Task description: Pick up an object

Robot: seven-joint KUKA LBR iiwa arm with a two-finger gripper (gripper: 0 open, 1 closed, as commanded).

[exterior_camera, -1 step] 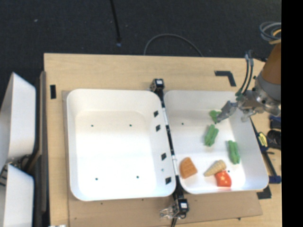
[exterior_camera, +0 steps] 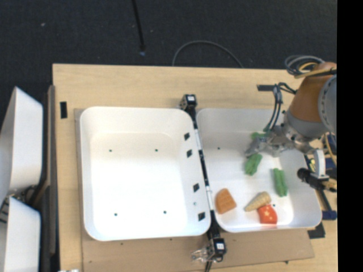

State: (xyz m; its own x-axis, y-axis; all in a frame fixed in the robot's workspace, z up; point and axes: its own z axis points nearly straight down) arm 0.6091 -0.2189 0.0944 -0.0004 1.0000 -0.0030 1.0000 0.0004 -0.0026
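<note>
My tool (exterior_camera: 262, 144) hangs in the right bin (exterior_camera: 227, 130), just above a green piece (exterior_camera: 253, 164); I cannot tell its grip. At four o'clock lies another green piece (exterior_camera: 279, 182), with a red piece (exterior_camera: 267, 215), cone (exterior_camera: 258, 201) and orange piece (exterior_camera: 225, 200) lower.

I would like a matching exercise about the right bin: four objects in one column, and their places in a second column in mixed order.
Objects:
1. orange piece
2. red piece
3. tan cone
4. green piece under the tool

Places:
A. nearest the near rim of the right bin, right of the cone
B. between the orange and red pieces
C. close to the divider between the bins
D. mid-bin, just below the tool

Pairs: 1-C, 2-A, 3-B, 4-D
</note>
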